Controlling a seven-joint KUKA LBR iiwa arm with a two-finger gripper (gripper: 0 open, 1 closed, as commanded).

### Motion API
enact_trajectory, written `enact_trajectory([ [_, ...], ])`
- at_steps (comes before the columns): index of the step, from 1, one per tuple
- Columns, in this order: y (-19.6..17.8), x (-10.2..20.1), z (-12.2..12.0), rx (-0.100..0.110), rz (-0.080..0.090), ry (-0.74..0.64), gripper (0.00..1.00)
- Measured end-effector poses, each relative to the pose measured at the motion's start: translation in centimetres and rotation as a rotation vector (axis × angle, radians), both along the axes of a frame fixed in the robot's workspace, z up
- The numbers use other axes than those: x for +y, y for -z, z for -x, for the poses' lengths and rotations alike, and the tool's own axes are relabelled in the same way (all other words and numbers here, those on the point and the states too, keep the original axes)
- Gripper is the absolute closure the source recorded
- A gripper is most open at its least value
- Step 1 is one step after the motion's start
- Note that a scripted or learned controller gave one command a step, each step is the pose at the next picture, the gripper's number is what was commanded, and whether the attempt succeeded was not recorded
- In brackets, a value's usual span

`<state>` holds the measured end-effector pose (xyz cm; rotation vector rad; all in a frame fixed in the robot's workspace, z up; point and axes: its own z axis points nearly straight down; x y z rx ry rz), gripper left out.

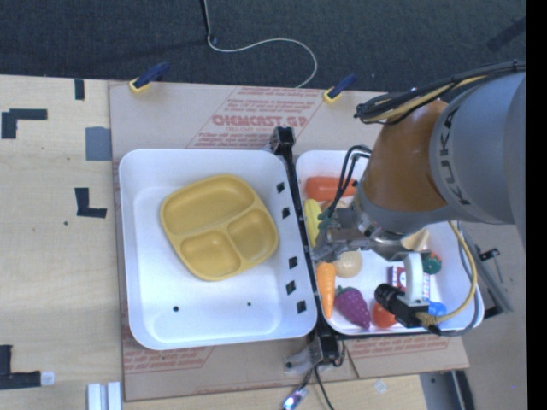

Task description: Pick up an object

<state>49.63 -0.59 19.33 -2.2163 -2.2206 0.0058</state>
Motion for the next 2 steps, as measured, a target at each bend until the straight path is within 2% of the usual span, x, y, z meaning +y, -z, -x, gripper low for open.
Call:
enact_trajectory([
  [1, -10.9, 5.3, 1.3, -0.013, -0.002, -0.006, 1.0],
  [2, -17.5, 10.1, 1.2, -0.011, -0.002, -0.006, 1.0],
])
